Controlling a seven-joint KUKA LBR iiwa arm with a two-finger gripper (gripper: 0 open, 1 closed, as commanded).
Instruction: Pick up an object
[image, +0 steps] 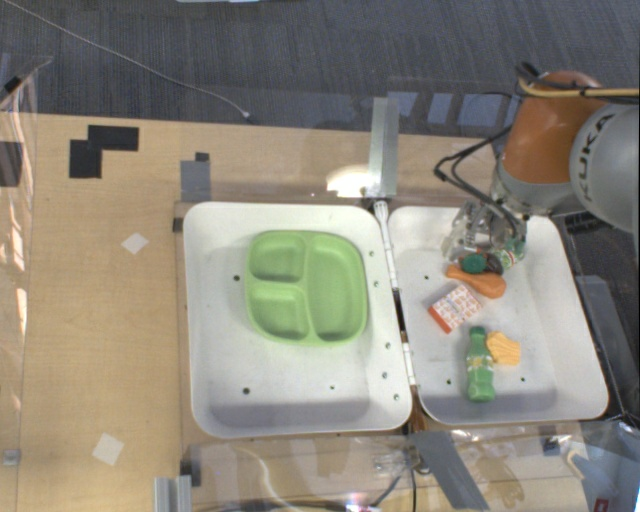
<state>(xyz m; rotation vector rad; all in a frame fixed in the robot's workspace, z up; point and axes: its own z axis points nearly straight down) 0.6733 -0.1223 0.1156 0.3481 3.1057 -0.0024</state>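
Gripper (484, 250) low in right bin (570, 400), near its far edge, over orange carrot toy (480, 281) and a dark green piece (473, 264). Grip state: cannot tell. Risk: crowded items, so a pinch may catch two or slip off.

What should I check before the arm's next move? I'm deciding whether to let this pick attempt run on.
1. Gripper is over the right white bin, low at its far end: ok.
2. Target in reach: the orange carrot-shaped toy lies just at the gripper, with a small dark green item by it: ok.
3. Object between the fingers: cannot tell.
4. Neighbours apart: the red-and-white checked packet, green bottle and yellow toy lie nearer the camera, away from the gripper: ok.
5. The green divided plate sits flat in the left white bin: ok.
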